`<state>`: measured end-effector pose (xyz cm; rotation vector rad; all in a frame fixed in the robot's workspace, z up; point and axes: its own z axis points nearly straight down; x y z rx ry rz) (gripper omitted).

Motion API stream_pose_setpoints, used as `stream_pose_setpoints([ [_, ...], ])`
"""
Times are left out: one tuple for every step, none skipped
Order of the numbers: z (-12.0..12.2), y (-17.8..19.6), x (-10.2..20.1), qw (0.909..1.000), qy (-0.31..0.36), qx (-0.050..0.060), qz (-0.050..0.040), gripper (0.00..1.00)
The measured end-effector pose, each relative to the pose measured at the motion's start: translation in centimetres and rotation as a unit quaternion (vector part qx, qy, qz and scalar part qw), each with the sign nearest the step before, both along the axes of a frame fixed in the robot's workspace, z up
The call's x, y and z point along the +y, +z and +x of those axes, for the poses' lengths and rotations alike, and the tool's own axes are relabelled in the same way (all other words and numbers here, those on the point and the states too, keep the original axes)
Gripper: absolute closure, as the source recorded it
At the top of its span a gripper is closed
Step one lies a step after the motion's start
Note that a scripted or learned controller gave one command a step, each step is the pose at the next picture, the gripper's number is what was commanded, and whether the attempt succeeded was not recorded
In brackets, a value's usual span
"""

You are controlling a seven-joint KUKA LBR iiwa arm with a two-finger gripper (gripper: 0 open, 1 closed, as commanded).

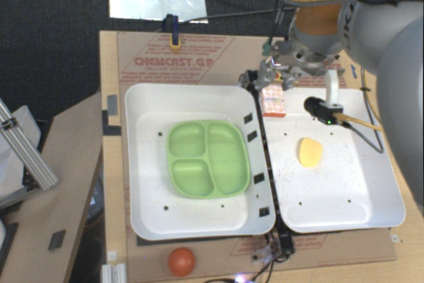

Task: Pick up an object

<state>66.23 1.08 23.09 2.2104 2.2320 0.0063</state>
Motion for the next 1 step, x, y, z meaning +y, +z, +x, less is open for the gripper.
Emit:
stream_pose_setpoints([
  [0.57, -0.44, 6.34, 1.0000, 0.000, 0.000, -0.0002, 1.00],
])
